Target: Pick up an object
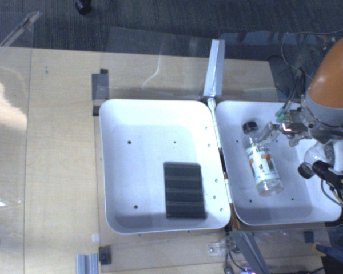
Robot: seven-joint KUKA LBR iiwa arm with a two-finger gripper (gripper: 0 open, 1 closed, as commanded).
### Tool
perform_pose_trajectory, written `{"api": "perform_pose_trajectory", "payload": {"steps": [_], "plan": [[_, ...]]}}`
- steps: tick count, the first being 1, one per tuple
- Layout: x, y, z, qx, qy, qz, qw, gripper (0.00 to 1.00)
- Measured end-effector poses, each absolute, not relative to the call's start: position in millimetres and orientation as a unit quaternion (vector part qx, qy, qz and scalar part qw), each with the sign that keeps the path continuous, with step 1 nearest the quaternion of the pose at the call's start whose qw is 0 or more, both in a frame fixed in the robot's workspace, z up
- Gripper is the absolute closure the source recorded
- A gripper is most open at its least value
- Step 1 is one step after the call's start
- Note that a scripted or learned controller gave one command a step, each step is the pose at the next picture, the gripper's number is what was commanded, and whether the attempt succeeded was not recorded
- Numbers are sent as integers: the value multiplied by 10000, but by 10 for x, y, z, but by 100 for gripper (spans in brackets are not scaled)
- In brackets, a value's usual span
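Observation:
A clear plastic bottle [262,167] with a white and orange label lies on its side in the right bin [286,210]. Its black cap [250,127] points to the bin's back. A black ribbed block [184,190] lies flat in the left bin [137,153], toward the front. My gripper [281,125] hangs low over the back right of the right bin, just right of the bottle's cap end. The grey wrist and the orange band [334,79] above it cover much of the gripper.
A metal divider post [213,67] rises behind the seam between the two bins. Cables and a black fitting [323,173] hang off the arm over the right bin's right side. A clear panel [23,124] stands at the bench's left.

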State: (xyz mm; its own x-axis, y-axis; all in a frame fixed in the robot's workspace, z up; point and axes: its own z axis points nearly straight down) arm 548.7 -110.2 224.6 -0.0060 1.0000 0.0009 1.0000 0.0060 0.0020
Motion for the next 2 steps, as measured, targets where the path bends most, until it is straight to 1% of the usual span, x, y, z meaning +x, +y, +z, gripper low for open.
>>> {"api": "perform_pose_trajectory", "payload": {"steps": [1,2], "plan": [[5836,-1067,967,6950,7190,32,32,0],[5858,-1054,1086,6947,7193,55,51,100]]}}
